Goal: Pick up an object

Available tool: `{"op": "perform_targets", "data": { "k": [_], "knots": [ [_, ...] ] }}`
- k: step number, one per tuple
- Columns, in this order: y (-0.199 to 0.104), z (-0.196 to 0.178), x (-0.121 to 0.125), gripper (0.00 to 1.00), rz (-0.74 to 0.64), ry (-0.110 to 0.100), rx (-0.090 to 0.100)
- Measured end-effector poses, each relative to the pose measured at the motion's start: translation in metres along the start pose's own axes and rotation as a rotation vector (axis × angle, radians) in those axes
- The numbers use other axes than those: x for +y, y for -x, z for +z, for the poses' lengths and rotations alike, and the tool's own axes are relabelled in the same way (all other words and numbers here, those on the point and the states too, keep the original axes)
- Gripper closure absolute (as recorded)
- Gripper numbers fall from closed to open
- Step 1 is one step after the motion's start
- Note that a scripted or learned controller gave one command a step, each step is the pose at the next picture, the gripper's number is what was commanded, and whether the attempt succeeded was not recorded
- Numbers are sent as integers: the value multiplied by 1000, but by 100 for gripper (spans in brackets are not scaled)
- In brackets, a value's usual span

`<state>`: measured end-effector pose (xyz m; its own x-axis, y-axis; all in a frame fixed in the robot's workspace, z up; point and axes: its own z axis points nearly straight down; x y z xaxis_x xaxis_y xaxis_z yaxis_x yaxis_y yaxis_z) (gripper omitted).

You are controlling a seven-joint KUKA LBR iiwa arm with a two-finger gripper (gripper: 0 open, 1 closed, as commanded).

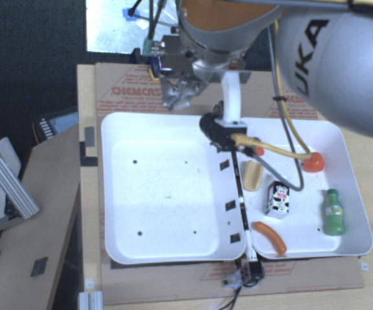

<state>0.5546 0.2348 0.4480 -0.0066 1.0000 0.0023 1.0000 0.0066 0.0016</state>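
Observation:
My gripper (pixel 175 97) hangs over the cardboard just behind the back rim of the left bin (pixel 112 173), under the orange-banded wrist. Nothing shows between its tips. All the loose things lie in the right bin (pixel 354 192): a tan cylinder (pixel 252 174) near the divider, a small cow-patterned carton (pixel 277 199), a green bottle (pixel 332 212) at the right, an orange sausage (pixel 269 236) near the front, a red-orange round piece (pixel 313 163) and a small orange bit (pixel 257 151) at the back. The gripper is well to the left of and behind them.
The two bins meet at a dark-marked divider (pixel 238 192). They rest on a cardboard sheet (pixel 125 89) on the bench. An aluminium rail (pixel 6 179) lies off the bench to the left. The arm's big grey body covers the upper right.

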Motion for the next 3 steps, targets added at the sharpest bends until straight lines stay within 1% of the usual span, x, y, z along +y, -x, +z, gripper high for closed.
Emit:
{"op": "perform_targets", "data": {
  "k": [1, 2, 3],
  "knots": [
    [0, 28, -46, 100, 0, -4, -2],
    [6, 62, 22, 100, 8, -2, -4],
    [1, 68, 16, 100, 3, -1, -2]
  ]
}}
